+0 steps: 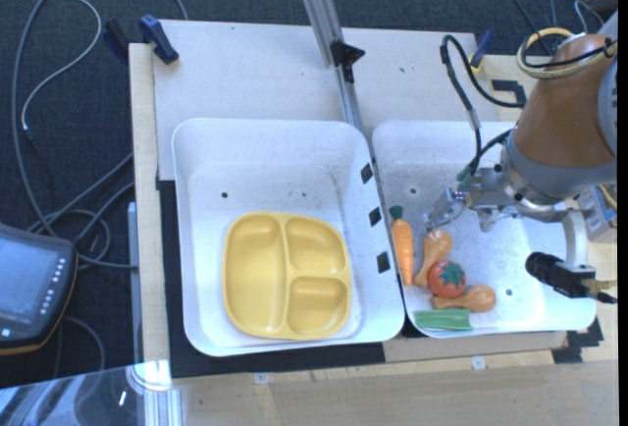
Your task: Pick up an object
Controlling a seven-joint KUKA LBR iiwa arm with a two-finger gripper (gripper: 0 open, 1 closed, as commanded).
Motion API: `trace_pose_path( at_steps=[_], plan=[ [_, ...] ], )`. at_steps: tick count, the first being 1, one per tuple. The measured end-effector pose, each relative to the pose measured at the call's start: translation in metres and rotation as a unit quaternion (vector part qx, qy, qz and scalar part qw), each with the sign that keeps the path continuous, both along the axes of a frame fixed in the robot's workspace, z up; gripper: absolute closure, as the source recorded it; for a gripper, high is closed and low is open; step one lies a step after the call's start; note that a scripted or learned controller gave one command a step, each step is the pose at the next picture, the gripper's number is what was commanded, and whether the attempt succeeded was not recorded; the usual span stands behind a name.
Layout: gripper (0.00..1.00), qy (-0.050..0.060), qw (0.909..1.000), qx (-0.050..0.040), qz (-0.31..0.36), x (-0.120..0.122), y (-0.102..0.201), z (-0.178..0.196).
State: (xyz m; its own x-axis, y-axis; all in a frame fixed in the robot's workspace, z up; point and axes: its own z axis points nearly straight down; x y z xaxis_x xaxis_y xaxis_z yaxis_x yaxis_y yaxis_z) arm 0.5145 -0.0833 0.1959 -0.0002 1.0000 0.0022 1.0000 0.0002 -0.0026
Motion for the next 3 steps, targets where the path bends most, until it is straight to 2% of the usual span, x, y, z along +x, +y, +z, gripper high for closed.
trace_pose_path(
  at_steps=[1, 3],
  plan=[
    [0.00, 0.000, 1.0000, -0.0002, 0.000, 0.000, 0.000, 0.000],
    [0.00, 0.002, 1.0000, 0.0007, 0.001, 0.009, 0.005, -0.091]
  ],
)
